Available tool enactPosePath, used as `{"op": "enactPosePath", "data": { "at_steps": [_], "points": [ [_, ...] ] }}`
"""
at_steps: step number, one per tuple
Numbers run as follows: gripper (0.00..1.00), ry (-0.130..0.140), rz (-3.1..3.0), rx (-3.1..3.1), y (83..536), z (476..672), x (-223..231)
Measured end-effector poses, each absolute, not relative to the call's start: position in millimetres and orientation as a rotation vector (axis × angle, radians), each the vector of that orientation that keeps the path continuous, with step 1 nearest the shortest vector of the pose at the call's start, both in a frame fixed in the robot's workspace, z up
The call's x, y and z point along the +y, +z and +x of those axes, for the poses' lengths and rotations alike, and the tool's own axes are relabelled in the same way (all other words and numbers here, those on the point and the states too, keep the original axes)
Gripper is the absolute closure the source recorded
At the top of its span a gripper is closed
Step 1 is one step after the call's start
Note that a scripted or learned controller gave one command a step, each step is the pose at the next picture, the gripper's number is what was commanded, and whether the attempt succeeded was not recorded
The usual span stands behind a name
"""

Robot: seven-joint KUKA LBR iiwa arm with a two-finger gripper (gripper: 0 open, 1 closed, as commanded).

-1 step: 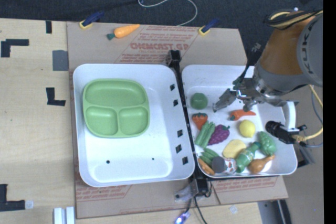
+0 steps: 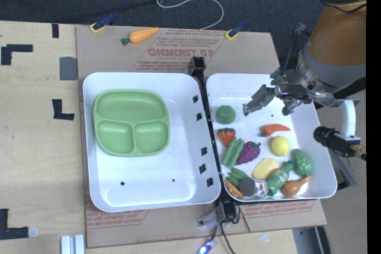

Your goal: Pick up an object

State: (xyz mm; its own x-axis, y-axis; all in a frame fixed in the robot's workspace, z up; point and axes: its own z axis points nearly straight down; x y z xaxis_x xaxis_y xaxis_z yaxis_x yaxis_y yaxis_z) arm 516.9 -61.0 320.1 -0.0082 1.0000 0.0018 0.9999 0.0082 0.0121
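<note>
Gripper [image 2: 273, 99], fingers apart, hovers over the right bin [image 2: 324, 151]; green ball [image 2: 225, 114] is probably light, smooth plastic: grasp across its middle.

Pretty even, bright overhead light, soft shadows, mild glare on the white bins [image 2: 178, 193], overall slightly soft and grainy.

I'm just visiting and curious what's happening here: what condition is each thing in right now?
end effector: fingers spread open, holding nothing, above the right bin.
right bin: holds a heap of toy produce.
left bin: holds the green plate.
green plate: lying flat, its compartments bare.
green ball: loose, apart from the heap.
toy carrot: lying outside both bins, on the cardboard.
</note>
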Motion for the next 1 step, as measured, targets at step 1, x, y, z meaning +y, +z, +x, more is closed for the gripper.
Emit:
{"op": "enactPosePath", "data": {
  "at_steps": [1],
  "points": [
    [0.00,0.007,2.207,2.236,364.9,493.5,27.1]
  ]
}}
